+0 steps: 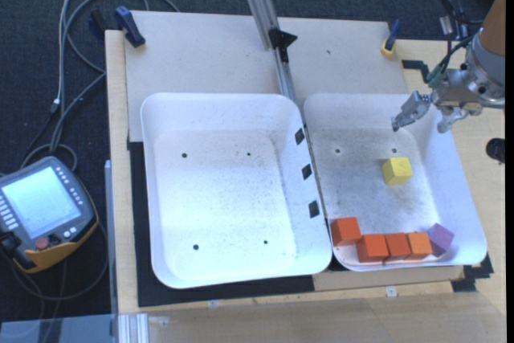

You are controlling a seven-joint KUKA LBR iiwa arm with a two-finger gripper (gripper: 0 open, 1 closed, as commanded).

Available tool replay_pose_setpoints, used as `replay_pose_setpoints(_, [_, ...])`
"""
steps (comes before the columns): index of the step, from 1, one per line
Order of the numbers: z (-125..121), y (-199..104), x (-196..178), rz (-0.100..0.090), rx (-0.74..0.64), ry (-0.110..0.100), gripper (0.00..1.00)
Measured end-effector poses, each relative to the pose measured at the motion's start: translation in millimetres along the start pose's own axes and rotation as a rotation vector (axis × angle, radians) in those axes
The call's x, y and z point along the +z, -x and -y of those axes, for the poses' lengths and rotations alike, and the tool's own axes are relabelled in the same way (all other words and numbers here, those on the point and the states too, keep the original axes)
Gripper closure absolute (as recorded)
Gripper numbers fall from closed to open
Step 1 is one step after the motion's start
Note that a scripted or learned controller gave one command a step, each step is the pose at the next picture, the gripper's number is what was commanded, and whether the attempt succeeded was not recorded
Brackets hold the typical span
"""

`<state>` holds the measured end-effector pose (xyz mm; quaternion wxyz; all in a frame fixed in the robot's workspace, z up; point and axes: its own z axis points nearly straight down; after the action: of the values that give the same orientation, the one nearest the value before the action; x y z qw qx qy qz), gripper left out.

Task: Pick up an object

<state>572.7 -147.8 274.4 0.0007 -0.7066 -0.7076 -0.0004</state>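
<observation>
So here's where we're at. The yellow block [397,170] sits by itself near the middle of the right bin [458,173], and everything else is placed relative to it: an orange block [346,230] lower left of it, then a row of three more orange blocks [395,246] along the bin's near wall below it, with a purple block [440,237] at the row's right end.

What worries us: the gripper [426,115] hangs up and to the right of the yellow block, not over it, so a straight drop from here would probably land on bare bin floor. And if the program goes for the row instead, those blocks are packed touching each other and tight against the wall, so a finger would likely come down on top of a neighbour or nudge the lot sideways. The yellow one looks like the safest pick to us.

Pose-wise, the arm comes in from the right of the yellow block, wrist above the bin's far right rim, pointing down and leftward. The fingers look spread apart with nothing between them.
</observation>
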Motion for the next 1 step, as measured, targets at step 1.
replay_pose_setpoints(1, [-2.9,38.5,96.1,0.000,0.004,-0.009,0.00])
